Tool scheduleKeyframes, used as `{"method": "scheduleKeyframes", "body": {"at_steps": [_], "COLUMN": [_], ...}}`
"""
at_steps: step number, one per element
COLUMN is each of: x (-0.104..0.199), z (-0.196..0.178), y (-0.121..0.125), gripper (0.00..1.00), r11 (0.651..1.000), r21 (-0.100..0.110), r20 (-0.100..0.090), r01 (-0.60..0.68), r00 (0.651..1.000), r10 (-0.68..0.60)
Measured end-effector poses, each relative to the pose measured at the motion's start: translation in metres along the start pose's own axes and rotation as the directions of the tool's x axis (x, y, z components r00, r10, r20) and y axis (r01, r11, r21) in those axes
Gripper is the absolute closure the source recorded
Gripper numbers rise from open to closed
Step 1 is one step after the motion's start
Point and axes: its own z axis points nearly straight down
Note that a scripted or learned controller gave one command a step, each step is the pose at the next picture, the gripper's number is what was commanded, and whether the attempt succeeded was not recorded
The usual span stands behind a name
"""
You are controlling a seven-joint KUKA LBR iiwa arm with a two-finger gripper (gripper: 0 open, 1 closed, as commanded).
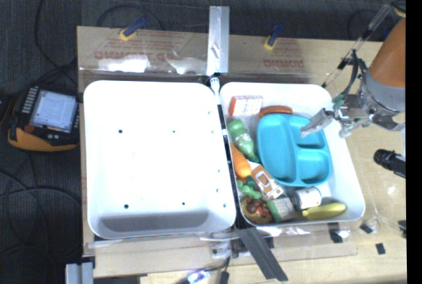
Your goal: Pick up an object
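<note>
over the right bin [356, 177], near its right edge, hangs the claw [321, 122]. i cannot tell if it is wide or narrow. just under and to the left of it sits a blue tray [290, 151], near the middle of that bin. the tray is smooth, with two dips, and its long side runs from the far edge toward the near edge. small toy foods crowd beside it.
</note>
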Motion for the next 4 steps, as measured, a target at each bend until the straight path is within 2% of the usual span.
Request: {"method": "scheduleKeyframes", "body": {"at_steps": [1, 2, 3, 4], "x": [0.051, 0.016, 0.110, 0.052], "z": [0.074, 0.004, 0.020, 0.001], "y": [-0.048, -0.039, -0.063, -0.043], "gripper": [0.00, 0.00, 0.00, 0.00], "r11": [0.998, 0.953, 0.942, 0.739], "r21": [0.002, -0.001, 0.001, -0.001], "r20": [0.000, 0.003, 0.001, 0.004], "r01": [-0.067, 0.305, 0.335, 0.674], "r00": [0.998, 0.952, 0.942, 0.739], "r10": [0.067, -0.305, -0.335, -0.674]}}
